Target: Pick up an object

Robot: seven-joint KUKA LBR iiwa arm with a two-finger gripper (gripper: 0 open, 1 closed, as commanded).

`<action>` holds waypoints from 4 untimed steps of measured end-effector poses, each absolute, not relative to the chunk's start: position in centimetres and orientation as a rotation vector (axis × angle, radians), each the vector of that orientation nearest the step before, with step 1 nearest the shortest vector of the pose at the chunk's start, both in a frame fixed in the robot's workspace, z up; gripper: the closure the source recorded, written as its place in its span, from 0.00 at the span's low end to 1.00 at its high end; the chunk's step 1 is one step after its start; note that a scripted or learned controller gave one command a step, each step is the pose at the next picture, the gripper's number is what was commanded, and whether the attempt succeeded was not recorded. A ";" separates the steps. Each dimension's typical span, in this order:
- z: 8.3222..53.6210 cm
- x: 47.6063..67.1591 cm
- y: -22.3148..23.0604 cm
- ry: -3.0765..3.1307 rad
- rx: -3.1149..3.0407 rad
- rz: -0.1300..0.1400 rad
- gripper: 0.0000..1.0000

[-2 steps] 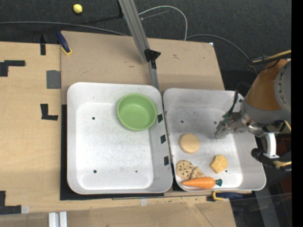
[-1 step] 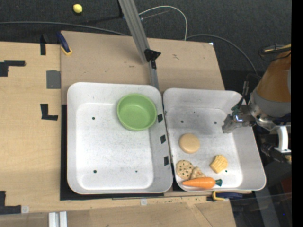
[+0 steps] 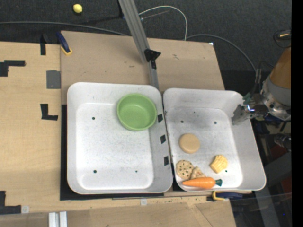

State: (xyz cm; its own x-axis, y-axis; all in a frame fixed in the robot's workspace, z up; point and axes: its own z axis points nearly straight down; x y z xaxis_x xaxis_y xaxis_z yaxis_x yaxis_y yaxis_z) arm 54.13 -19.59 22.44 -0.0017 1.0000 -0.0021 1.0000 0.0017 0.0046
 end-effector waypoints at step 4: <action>20.9 55.7 -3.5 2.232 2.214 0.002 1.00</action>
